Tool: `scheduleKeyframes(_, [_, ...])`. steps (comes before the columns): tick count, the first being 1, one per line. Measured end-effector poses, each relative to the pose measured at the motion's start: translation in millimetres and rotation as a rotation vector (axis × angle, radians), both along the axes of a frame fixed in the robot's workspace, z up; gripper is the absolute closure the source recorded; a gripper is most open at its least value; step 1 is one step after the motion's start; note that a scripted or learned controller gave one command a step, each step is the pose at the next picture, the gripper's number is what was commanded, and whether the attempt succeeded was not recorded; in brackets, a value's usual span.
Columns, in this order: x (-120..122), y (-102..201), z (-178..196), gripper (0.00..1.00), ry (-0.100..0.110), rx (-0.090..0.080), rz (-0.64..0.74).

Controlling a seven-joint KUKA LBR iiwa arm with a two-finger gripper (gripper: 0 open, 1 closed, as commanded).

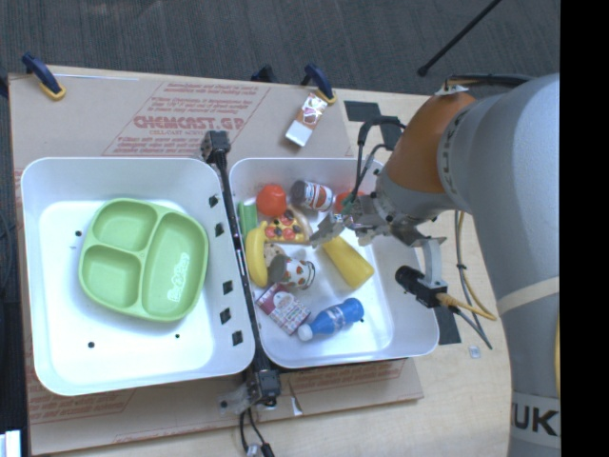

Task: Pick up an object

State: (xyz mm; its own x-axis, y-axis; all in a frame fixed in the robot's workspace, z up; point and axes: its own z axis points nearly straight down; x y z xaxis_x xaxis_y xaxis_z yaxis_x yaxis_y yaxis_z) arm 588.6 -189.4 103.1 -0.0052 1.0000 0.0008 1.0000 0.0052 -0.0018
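The right bin (409, 327) holds a jumble of toys. Among them are a red ball (272, 199), a small can (312, 195), a banana (255, 253), a pizza-slice toy (284, 228), a yellow bottle (347, 262), a blue bottle (335, 318), a patterned cup (297, 272) and a red packet (281, 305). My gripper (335, 225) reaches in from the right and hangs low over the bin's middle, between the pizza toy and the top of the yellow bottle. I see nothing held in it.
The left bin (57, 350) holds a green divided plate (143, 260). A small carton (306, 122) lies on the cardboard behind the bins. The arm's wrist and cables (419, 284) hang over the right bin's right wall.
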Motion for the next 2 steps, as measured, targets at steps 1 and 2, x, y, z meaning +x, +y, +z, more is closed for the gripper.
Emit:
scheduleKeyframes(1, [0, 0, 10, 1.0, 0.002, 0.001, 0.003])
scheduleKeyframes(2, [-41, 41, 92, 1.0, -0.002, 0.0, 0.001])
